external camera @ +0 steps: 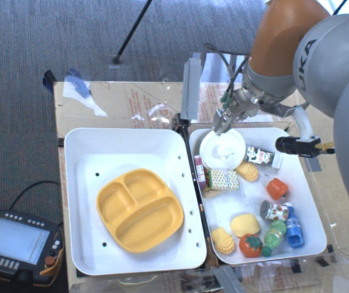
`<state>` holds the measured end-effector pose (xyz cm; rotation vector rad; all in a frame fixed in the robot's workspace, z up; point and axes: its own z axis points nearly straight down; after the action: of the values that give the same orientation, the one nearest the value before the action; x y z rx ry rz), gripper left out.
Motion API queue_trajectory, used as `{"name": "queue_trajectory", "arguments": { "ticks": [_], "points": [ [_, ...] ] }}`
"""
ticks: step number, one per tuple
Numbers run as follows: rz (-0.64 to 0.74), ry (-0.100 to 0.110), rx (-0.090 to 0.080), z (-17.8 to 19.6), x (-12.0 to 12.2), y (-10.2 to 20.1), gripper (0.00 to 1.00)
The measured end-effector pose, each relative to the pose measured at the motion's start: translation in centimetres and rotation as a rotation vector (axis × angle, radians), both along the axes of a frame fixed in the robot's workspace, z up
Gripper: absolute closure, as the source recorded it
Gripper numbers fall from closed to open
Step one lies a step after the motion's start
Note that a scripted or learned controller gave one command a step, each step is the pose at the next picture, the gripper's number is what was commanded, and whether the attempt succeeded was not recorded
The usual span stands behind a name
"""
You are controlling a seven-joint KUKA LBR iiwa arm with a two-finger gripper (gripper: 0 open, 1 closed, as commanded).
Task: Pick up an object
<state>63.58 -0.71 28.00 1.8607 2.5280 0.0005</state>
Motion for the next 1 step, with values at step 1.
{"name": "queue_trajectory", "arguments": {
  "ticks": [1],
  "points": [
    [0.521,0.002,0.0,3.96,-1.86,-8.85,1.0]
  ]
}}
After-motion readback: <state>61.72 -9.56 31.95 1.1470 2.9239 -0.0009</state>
